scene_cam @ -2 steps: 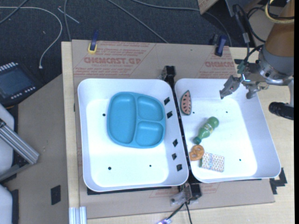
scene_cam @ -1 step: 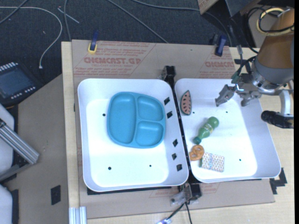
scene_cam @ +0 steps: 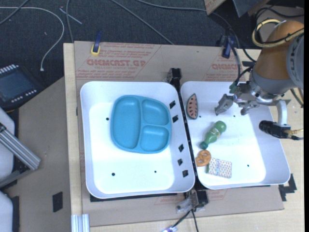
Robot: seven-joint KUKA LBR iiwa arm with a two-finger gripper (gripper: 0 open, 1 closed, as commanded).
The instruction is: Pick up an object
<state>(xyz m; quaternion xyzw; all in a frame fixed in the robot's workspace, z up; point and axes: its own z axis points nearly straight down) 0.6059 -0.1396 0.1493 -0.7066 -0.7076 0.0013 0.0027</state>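
On my feed the only print I can read is red lettering on the cardboard sheet (scene_cam: 145,57) lying under the bins at the far edge: it looks like "CHEMCAST GP", once behind the left bin and again, fainter, behind the right one. Smaller red lines beneath it are too blurred to make out.

Count from my station: two white bins (scene_cam: 96,144) on the bench. Left bin — one blue divided plate (scene_cam: 140,123). Right bin — four items: one watermelon slice (scene_cam: 192,106), one green bottle (scene_cam: 214,133), one pretzel (scene_cam: 203,157), one patterned packet (scene_cam: 220,167).
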